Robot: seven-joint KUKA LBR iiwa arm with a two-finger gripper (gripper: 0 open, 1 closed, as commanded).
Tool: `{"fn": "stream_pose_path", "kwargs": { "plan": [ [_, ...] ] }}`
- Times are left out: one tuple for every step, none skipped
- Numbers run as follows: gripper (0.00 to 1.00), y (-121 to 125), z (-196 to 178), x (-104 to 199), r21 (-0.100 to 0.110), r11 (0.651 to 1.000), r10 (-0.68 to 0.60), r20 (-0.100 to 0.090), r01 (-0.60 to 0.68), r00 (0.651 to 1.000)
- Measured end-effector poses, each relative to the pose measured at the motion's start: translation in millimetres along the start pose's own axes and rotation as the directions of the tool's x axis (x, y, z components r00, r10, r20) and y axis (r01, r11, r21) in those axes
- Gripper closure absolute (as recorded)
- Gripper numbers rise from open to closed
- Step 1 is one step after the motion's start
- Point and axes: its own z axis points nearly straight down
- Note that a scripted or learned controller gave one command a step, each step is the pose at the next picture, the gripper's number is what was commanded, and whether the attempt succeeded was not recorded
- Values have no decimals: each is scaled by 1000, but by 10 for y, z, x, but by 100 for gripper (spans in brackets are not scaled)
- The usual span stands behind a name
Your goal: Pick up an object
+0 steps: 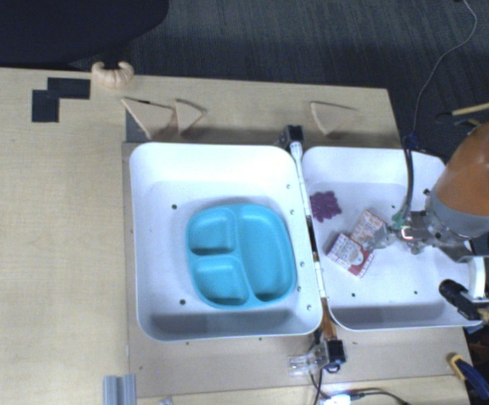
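Note:
In the right bin [371, 312] lie a small purple lump [324, 204] near the left wall and a crumpled red-and-white packet [354, 243] toward the middle. My gripper [399, 231] is low inside this bin, just right of the packet's upper end and very close to it. Whether it touches the packet is unclear. The grey arm with its orange band [472, 180] reaches in from the right. The left bin [155, 226] holds a blue divided plate [240, 254].
A divider rail [305, 218] runs between the two bins. Three tan wedges [176, 112] stand on the wooden bench behind the bins. A thin cable [410, 171] hangs over the right bin's back right corner.

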Motion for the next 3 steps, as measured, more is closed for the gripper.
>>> {"fn": "stream_pose_path", "kwargs": {
  "plan": [
    [100,23,-115,10,-4,1000,-1,-2,1,1000],
    [0,20,-111,11,-3,1000,-2,-2,2,1000],
    [100,37,-220,15,-7,1000,-3,-2,3,1000]
  ]
}}
